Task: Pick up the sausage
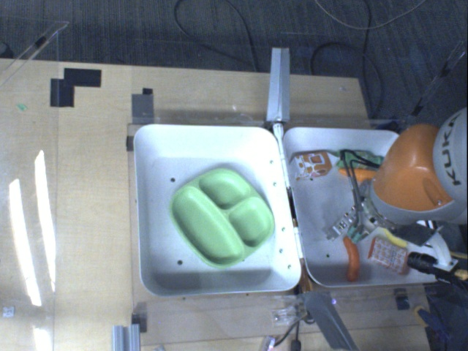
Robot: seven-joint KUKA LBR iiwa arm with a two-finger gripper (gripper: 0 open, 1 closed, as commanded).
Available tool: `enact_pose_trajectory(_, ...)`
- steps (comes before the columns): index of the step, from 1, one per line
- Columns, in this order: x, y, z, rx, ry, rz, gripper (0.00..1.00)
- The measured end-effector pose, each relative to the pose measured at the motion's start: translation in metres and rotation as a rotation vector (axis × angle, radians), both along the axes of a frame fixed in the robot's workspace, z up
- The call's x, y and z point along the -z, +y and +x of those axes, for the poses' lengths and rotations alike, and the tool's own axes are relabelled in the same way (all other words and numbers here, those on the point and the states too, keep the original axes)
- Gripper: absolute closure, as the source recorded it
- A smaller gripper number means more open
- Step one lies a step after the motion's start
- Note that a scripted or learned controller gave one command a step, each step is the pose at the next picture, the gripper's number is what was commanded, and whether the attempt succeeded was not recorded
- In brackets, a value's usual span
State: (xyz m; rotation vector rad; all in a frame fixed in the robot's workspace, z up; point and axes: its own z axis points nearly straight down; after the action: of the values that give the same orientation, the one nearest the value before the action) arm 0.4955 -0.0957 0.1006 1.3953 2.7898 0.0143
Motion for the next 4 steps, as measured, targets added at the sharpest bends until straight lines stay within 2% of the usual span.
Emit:
enact_pose_trajectory(1,0.000,0.000,0.000,0.000,0.000,0.000,0.00)
enact_pose_trajectory(2,0.012,-0.004,-0.005,0.267,0.013,0.007,0.00)
enact_pose_trajectory(3,0.000,-0.003,-0.001,0.262,0.003,0.007,1.00)
enact_pose_trajectory(4,0.000,-0.003,-0.001,0.262,0.003,0.007,0.00)
